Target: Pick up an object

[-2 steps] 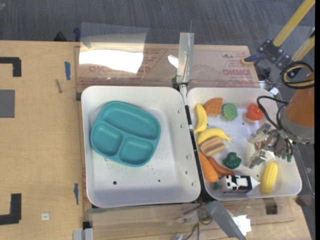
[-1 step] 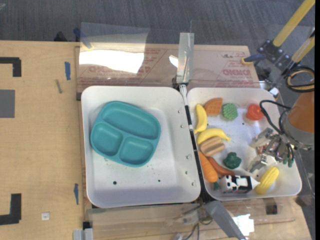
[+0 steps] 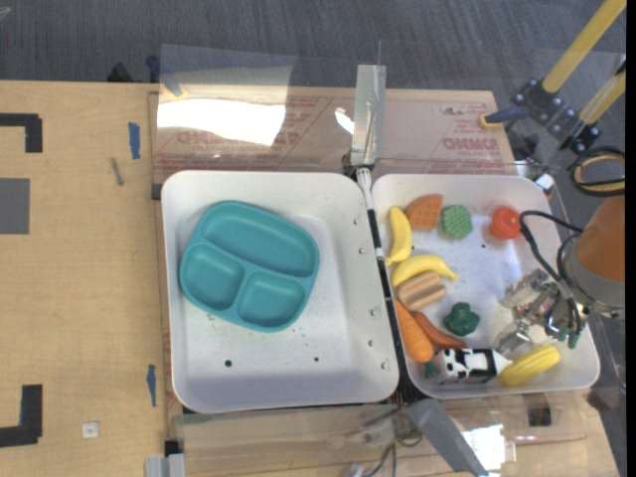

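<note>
The right bin holds several toy foods: two yellow bananas, an orange piece, a light green piece, a red tomato, a tan roll, a dark green broccoli, an orange carrot, a black-and-white cow and a yellow lemon. My gripper hangs low over the bin's right side, just above the lemon and right of the broccoli. Its fingers stand apart, open, with bare bin floor between them.
The left bin bears a teal divided plate. A metal post rises behind the seam between the bins. Yellow-armed hardware and black cables sit at the far right. Tan bench lies to the left.
</note>
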Tool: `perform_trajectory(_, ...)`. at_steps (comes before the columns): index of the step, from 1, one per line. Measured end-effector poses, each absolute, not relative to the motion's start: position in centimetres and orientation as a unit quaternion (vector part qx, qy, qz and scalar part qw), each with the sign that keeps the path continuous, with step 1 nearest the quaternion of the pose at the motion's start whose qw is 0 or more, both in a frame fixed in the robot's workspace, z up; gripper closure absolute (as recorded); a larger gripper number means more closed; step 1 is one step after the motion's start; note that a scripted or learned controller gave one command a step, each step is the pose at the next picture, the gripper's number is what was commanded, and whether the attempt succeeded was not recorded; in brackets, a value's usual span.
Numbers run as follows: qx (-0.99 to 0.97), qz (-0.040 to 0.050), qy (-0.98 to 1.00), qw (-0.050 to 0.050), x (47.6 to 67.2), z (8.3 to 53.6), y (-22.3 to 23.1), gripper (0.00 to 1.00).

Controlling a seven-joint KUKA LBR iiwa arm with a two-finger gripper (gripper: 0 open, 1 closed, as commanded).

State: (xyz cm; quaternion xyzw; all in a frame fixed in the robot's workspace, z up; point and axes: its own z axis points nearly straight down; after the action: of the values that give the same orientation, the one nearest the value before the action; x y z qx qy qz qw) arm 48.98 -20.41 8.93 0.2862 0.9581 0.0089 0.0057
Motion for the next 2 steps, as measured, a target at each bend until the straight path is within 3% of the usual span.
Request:
perform_trajectory(1, 0.298, 0.0011, 0.955, 0.008, 48.5, 8.9, -19.6, 0.0)
perform_trajectory(2, 0.218, 0.0074, 0.976, 0.003, 48.6, 8.9, -21.1, 0.0)
